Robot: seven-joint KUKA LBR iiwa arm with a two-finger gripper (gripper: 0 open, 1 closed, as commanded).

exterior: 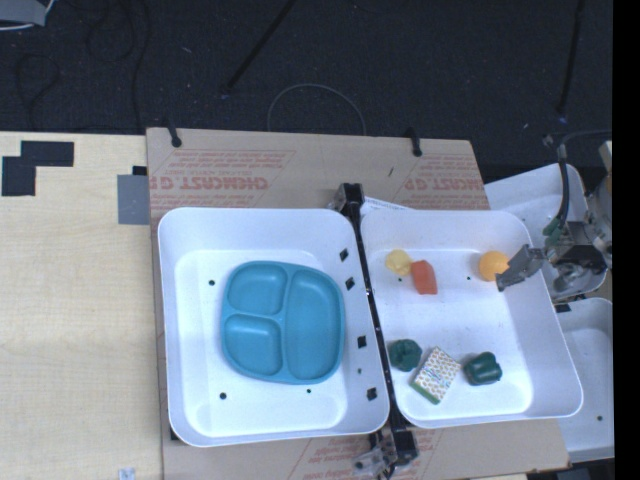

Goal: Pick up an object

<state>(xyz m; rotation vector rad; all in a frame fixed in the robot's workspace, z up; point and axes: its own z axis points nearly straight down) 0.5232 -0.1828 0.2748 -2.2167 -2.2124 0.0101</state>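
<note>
Blue divided plate [281, 321] in the bin farthest from the end effector [520, 266]. End effector at near bin's [545, 368] right rim; grip state: can't tell. Orange ball [493, 263] just beside it. Red block [424, 277], yellow piece [399, 261] farther left; patterned box [436, 374] and two green pieces [483, 369] [404, 354] below.

Blue plate [281, 321] filling left bin [190, 238], right bin [470, 313] middle open, toys along its far and near sides
</note>
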